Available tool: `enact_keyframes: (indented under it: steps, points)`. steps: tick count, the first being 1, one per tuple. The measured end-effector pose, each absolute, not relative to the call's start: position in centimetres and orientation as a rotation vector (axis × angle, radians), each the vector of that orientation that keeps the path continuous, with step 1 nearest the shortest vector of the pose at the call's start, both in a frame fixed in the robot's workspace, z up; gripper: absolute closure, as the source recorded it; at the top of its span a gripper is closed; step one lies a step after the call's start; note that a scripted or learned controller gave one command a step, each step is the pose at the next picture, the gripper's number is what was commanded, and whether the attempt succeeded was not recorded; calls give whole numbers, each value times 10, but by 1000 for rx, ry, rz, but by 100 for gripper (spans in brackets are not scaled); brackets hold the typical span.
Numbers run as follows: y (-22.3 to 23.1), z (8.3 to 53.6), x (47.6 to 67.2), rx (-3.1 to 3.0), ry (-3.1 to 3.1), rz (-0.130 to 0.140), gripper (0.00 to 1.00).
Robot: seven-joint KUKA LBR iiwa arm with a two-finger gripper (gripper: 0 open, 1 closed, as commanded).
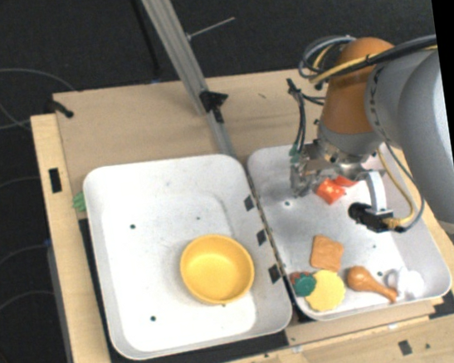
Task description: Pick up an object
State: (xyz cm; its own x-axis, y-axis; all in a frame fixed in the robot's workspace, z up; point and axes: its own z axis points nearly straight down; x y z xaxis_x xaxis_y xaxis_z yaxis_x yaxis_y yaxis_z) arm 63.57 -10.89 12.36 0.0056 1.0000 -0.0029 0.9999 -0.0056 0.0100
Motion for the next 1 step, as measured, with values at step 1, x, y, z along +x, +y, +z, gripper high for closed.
enact_keyframes:
  steps: [1]
  points:
    - [-118, 181, 638, 2223, 2218, 1, 100]
